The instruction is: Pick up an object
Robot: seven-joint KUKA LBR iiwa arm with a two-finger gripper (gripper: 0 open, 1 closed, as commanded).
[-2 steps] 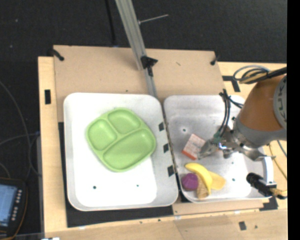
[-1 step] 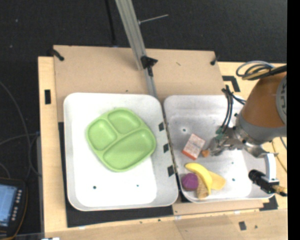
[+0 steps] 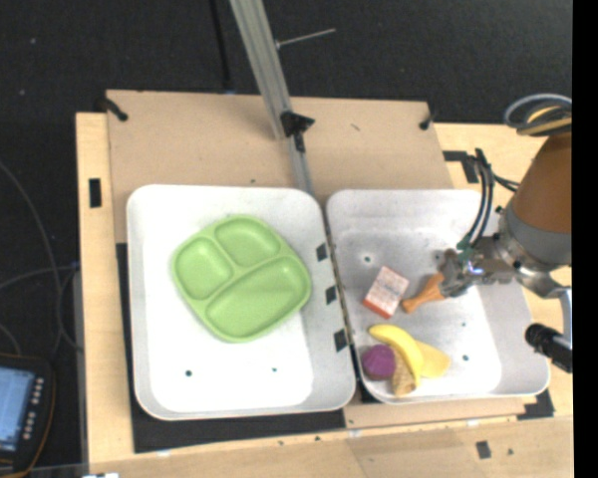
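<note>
I see a light-green three-compartment plastic plate (image 3: 241,277), a yellow curved banana (image 3: 411,350), a purple round fruit (image 3: 379,362), an orange carrot-shaped piece (image 3: 423,294), and a red-and-white small box (image 3: 387,289).

The right bin (image 3: 399,212) has bare floor along its far side; nearer, a small box (image 3: 386,290), carrot (image 3: 423,294), banana (image 3: 411,352) and purple ball (image 3: 379,362) crowd it.

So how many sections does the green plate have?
3. The green plate in the left bin has two small sections along its upper side and one long section below them.
</note>
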